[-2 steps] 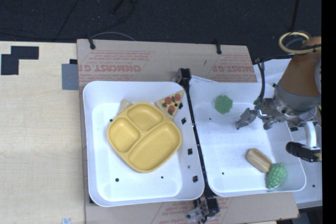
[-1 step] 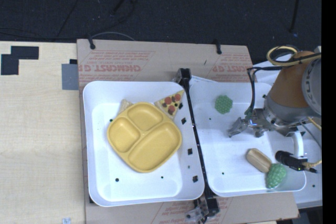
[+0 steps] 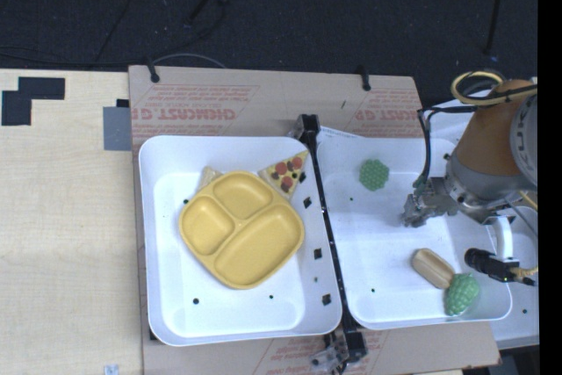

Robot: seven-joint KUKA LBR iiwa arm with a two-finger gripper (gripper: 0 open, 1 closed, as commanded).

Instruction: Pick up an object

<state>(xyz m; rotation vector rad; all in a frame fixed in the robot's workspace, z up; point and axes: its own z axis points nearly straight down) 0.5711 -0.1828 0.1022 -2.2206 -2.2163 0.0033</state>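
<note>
Cardboard (image 3: pixel 263 105), mirrored "CHEMCRST G.P." print

A yellow three-compartment plastic plate (image 3: pixel 241 228) lies flat, with a toy pizza slice (image 3: pixel 287 172) touching its upper right. Well right of the plate lie a green bumpy ball (image 3: pixel 374 175), a tan wooden block (image 3: pixel 432 267) and a green knobbly lump (image 3: pixel 462 294).

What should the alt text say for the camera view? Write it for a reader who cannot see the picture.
A grey robot arm reaches from the right over the right-hand white bin, its gripper low above the floor between a green ball and a wooden brush with a green head. The left-hand bin holds a yellow divided plate and a toy pizza slice.
</note>
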